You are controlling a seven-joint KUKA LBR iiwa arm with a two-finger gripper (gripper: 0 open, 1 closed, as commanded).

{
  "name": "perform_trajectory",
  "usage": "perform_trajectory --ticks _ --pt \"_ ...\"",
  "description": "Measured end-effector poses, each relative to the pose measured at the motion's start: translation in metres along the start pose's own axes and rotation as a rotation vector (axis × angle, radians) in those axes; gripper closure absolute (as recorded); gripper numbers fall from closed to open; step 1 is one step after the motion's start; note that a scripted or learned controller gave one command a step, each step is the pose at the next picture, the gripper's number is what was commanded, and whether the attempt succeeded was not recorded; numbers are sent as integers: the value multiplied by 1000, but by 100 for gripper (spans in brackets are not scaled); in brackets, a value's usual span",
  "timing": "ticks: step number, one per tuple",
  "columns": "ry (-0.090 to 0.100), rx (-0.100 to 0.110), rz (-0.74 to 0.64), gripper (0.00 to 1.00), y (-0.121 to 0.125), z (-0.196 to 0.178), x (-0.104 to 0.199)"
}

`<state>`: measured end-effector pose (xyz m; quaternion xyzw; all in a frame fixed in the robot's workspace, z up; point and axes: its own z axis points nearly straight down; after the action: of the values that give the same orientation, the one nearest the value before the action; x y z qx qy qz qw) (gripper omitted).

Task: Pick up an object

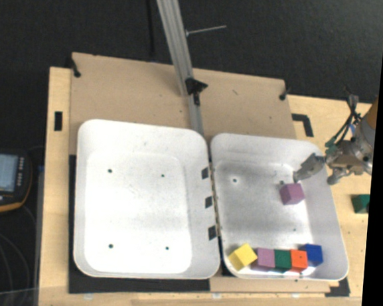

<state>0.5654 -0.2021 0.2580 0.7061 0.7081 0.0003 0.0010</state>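
Item: right bin (219, 185), white, shallow. We recorded a purple cube (292, 193) lying apart on its floor, toward the upper right. Along the near wall we listed a row: yellow cube (242, 256), purple block (265, 258), green block (283, 259), orange block (299, 259), blue block (313, 253).

Item: left bin (83, 173), white.

Item: gripper (323, 166), at the right bin's upper right edge, above and right of the purple cube. We saw one finger (307, 168) slanting down toward the cube, its tip just beside it; we could not tell how far the fingers were spread. We saw nothing between them.

Progress: we judged no object lifted; grasp and raise remained.
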Motion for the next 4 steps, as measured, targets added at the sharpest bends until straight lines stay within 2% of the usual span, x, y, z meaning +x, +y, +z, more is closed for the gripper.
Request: perform_trajectory --ticks 1,2,3,4 --pt "2 3 -4 0 107 93 75" --pt "-2 1 -2 0 106 88 71" --pt "-4 -1 -9 100 107 77 70" --pt "0 4 -1 100 93 165 108"
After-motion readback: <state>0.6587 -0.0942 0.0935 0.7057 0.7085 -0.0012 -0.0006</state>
